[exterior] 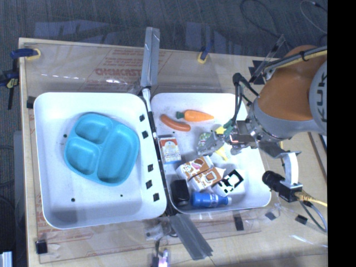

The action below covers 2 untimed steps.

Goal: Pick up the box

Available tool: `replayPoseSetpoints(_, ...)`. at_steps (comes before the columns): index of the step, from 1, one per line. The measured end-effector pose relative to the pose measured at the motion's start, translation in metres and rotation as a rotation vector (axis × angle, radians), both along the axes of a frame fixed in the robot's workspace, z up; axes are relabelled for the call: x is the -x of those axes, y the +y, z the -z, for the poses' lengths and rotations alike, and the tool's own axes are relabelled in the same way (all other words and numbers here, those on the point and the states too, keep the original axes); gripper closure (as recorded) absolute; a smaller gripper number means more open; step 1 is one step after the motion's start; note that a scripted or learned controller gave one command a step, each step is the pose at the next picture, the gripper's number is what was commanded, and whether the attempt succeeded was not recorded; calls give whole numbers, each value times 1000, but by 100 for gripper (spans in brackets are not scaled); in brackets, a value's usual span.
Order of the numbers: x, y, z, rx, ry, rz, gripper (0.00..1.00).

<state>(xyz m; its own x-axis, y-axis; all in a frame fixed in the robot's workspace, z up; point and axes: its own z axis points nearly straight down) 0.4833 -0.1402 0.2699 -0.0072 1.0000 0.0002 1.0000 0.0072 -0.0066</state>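
The arm [289, 93] is being extended over the right bin [245, 202] from the right, and the gripper [214, 142] is being held low above the bin's middle, near a small greenish item [204, 141] (too blurred to identify). How far it is open cannot be told, and nothing is seen being gripped. The box [201, 171] is lying just below the gripper, beside a carton [169, 149], a blue bottle [210, 199] and a black object [179, 192]. A carrot [194, 115] and a sausage [174, 123] are lying toward the far wall. A blue tray [102, 148] is being borne by the left bin [50, 204].
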Motion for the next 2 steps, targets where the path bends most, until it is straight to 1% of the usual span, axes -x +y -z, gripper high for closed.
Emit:
replayPoseSetpoints(1,-14,21,159,12,-24,-263,0)
replayPoseSetpoints(2,-80,11,164,6,-32,-74,0)
